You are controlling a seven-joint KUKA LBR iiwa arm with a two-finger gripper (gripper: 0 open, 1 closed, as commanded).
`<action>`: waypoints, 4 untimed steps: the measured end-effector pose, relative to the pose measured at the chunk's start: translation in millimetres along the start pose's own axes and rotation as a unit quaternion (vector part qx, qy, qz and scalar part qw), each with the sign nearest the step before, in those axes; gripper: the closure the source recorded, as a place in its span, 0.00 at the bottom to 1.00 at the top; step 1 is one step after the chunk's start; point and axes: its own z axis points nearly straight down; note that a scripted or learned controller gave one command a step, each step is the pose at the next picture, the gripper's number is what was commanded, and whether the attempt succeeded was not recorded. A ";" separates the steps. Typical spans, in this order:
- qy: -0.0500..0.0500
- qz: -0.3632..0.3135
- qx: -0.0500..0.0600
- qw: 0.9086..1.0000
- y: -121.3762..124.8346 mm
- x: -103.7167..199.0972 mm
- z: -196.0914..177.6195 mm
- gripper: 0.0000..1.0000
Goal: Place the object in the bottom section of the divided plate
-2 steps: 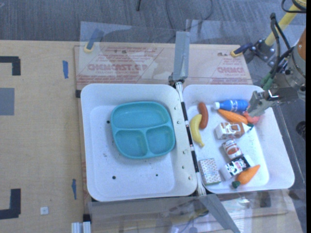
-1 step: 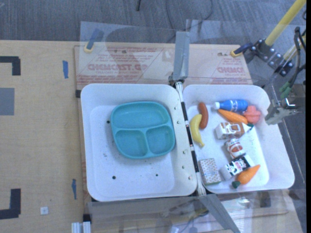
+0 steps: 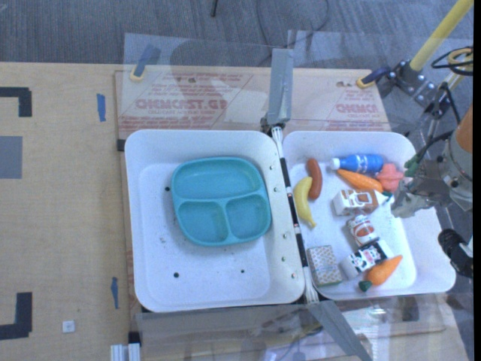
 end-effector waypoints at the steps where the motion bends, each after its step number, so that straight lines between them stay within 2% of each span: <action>1: -0.001 -0.052 -0.001 0.999 0.3 1.0 -16.8 1.00; 2: 0.000 -0.089 0.000 0.996 7.7 -50.4 81.5 1.00; 3: 0.000 -0.087 -0.001 0.996 35.2 24.1 34.9 1.00; 4: -0.001 -0.190 -0.002 0.982 69.5 44.8 57.5 1.00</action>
